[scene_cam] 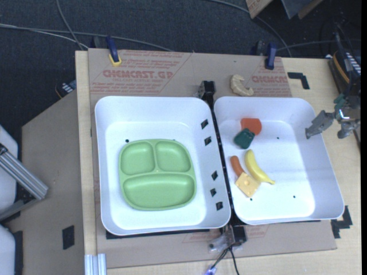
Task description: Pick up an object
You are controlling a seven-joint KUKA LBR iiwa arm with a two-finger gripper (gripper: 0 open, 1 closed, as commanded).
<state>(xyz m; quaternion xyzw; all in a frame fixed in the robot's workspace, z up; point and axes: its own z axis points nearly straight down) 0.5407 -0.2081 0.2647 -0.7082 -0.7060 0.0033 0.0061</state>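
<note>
Dark carpet with loose cables surrounds a tan tabletop that carries two shallow white bins side by side. Left bin holds a green divided tray, three compartments, nothing in them. Right bin holds all the candidate objects, clustered against its left wall: an orange-red block toward the back, a dark green piece touching its front edge, a yellow banana lying at a slant below that, a small orange-red sausage-like piece just beside the banana on its left, and a yellow wedge at the banana's near end. A pale, irregular item sits on the tabletop behind the right bin, outside both bins; too small to identify. Arm enters at the right edge; the hand sits over the right bin's far right rim, well apart from the cluster. Fingers appear spread, nothing between them, so I log the hand as released and carrying nothing. Progress judgement: no pick is made. Every object lies flat on the bin floor, none lifted or tilted. Remaining, as I read it: travel left across the bin to the cluster, descend on one item, clench, lift. Crowding of the green piece against the block, and of the wedge against the banana, may complicate a clean grasp.
</note>
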